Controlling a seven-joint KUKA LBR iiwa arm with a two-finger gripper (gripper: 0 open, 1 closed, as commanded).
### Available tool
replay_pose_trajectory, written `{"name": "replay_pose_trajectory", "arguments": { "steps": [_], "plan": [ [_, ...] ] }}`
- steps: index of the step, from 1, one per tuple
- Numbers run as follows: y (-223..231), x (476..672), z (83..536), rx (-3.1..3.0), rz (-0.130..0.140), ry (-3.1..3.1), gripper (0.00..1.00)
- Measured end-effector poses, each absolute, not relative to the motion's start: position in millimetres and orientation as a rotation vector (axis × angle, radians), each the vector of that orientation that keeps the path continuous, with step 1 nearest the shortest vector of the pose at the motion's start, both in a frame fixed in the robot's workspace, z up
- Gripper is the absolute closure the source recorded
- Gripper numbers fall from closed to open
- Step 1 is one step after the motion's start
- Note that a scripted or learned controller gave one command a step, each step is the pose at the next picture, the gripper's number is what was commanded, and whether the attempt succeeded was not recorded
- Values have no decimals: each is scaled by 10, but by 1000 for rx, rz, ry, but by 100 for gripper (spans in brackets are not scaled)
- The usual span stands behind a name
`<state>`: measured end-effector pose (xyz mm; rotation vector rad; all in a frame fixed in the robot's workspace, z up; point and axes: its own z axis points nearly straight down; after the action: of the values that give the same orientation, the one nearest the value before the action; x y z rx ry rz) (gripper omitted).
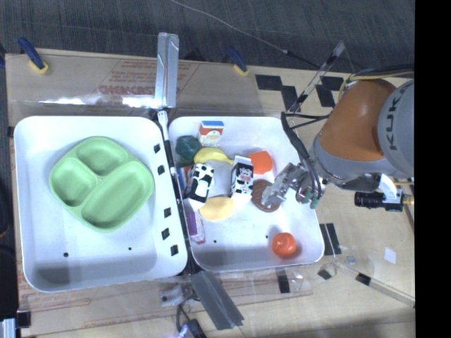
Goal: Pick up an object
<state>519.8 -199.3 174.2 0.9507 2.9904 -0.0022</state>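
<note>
My gripper (pixel 292 189) hangs over the right side of the right bin (pixel 232 255), open, with nothing between its fingers. One fingertip sits just at the right edge of a brown round object (pixel 261 196). To the left of that lie an orange block (pixel 261 162), two black-and-white cow-patterned objects (pixel 242 177) (pixel 201 182), a yellow banana (pixel 211 156), a yellow lemon (pixel 218 208), a dark teal ball (pixel 187 147) and a small orange-and-white box (pixel 211 130). A red-orange tomato (pixel 284 244) lies alone near the bin's front right corner.
The left bin (pixel 42 252) holds a green divided plate (pixel 102 182). A purple object (pixel 192 225) lies along the right bin's left wall. The grey arm with its orange band (pixel 359 122) reaches in from the right, trailing cables.
</note>
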Motion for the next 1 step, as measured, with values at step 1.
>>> {"name": "replay_pose_trajectory", "arguments": {
  "steps": [1],
  "plan": [
    [-2112, 6090, 1321, 956, -1, 2983, 100]
  ]
}}
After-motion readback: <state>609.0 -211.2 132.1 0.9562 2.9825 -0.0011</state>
